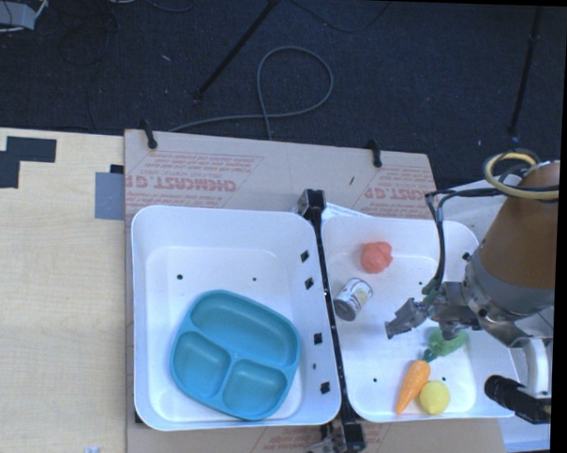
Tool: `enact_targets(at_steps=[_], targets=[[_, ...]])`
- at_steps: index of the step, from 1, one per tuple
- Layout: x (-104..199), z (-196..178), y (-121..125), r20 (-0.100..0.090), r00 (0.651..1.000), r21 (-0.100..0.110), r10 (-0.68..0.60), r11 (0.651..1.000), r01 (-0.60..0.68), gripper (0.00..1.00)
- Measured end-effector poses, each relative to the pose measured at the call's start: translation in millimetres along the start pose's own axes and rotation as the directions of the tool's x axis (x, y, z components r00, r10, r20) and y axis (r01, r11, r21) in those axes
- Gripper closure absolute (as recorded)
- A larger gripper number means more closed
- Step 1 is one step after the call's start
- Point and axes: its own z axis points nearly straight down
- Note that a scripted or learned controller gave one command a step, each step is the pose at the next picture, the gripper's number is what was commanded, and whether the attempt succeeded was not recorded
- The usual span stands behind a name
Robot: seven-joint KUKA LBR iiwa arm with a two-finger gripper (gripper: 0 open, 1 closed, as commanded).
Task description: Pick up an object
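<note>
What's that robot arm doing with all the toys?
The arm reaches in from the right and hangs its tool over the right bin. In that bin lie a small can, a pink lump, a carrot, a yellow ball and something green. A blue divided plate sits in the left bin. It holds nothing yet.

A small can (353,298) is lying tipped on its side in the right bin, a pink lump (377,256) sitting beyond it; a carrot (412,384), a yellow ball (435,397) (touching, seemingly) and something green (444,344) are resting nearer.
</note>
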Motion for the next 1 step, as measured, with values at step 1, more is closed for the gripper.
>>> enact_targets(at_steps=[1], targets=[[-0.3, -3.3, 1.5, 0.001, 1.0, -0.007, -0.001, 1.0, 0.001, 0.0]])
